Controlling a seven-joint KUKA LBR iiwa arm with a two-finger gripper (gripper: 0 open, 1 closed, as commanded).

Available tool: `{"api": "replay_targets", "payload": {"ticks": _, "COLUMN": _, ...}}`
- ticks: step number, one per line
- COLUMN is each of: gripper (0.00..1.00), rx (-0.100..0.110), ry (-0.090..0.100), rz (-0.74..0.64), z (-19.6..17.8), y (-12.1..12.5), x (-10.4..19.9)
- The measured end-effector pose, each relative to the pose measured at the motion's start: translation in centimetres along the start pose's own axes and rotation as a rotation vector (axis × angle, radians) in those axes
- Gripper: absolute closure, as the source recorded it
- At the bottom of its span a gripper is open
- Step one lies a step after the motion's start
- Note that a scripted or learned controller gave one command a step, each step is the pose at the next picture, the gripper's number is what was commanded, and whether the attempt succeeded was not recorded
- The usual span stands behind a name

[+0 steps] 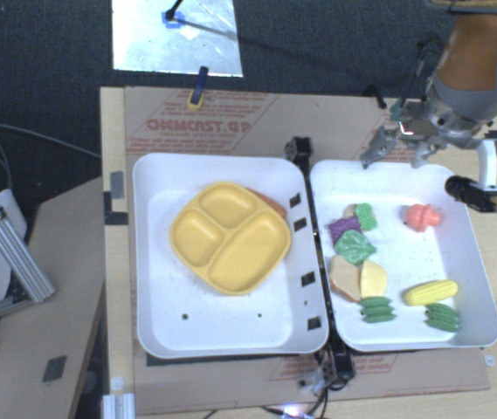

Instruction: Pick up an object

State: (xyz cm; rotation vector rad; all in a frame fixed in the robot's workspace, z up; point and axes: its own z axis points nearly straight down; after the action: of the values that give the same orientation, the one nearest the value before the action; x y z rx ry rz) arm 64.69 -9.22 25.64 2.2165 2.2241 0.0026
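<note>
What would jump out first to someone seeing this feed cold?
Probably the yellow divided plate, sitting alone in the left bin. Next, the cluster of small toy foods in the right bin: a pink piece near the far right, a yellow corn cob toward the near edge, and green pieces around the middle. The gripper hangs over that bin's far edge, above the cardboard.

I can read one line of red print, "CHEMCAST GP", on the brown board (222,116) behind the bins, just past the left bin (148,260). Fainter red print near the board's front edge is too small for me to read.
</note>
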Motion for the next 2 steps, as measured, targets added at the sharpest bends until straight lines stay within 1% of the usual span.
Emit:
{"api": "replay_targets", "payload": {"ticks": 1, "gripper": 0.00, "rx": 0.005, "ry": -0.002, "rz": 0.005, "z": 6.1, "y": 0.7, "x": -4.2}}
{"api": "replay_targets", "payload": {"ticks": 2, "gripper": 0.00, "rx": -0.001, "ry": -0.002, "rz": 0.004, "z": 8.8, "y": 2.2, "x": -7.4}}
